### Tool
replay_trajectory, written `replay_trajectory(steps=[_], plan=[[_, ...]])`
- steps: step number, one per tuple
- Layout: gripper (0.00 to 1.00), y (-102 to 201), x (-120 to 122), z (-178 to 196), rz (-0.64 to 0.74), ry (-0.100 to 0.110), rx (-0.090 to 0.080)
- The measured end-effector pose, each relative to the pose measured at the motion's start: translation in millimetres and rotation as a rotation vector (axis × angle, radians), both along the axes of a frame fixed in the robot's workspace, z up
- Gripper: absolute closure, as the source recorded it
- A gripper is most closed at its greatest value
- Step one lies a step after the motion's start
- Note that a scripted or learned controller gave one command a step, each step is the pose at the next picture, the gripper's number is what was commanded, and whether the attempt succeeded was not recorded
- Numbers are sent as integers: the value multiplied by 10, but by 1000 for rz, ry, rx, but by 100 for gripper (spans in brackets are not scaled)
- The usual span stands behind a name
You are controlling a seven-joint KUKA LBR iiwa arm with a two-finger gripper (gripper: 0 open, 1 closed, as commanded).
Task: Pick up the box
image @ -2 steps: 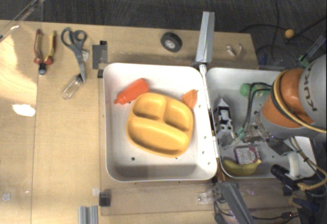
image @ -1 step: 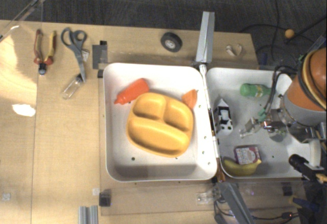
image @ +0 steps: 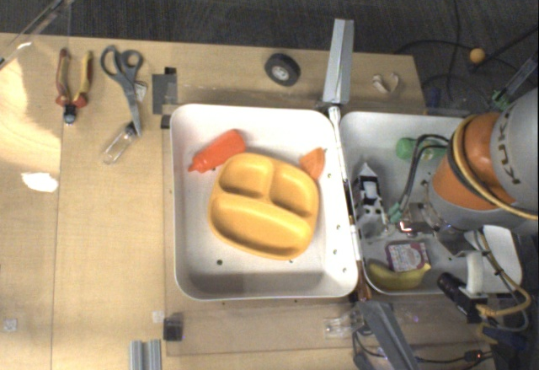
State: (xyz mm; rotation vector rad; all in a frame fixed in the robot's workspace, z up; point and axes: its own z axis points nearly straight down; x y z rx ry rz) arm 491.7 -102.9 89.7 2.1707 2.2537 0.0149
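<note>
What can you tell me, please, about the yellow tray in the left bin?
The yellow tray is a glossy, plastic-looking divided plate with rounded corners, showing three bulging sections, so it seems to lie upside down. It sits slightly turned in the middle of the left bin. An orange carrot-like toy touches its upper left edge, and a smaller orange piece meets its upper right corner.

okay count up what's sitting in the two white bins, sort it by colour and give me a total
Orange: 2, an orange piece and another orange piece, both in the left bin
Yellow: 2, divided tray in the left bin, banana in the right bin
Dark maroon: 1, small box
Green: 1, partly hidden object
Total: 6
</note>
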Motion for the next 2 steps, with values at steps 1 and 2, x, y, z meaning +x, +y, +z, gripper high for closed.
replay_trajectory(steps=[1,2], plan=[[0,9,-1,1,2,-1,-2],[0,-224,5,0,-45,-1,2]])
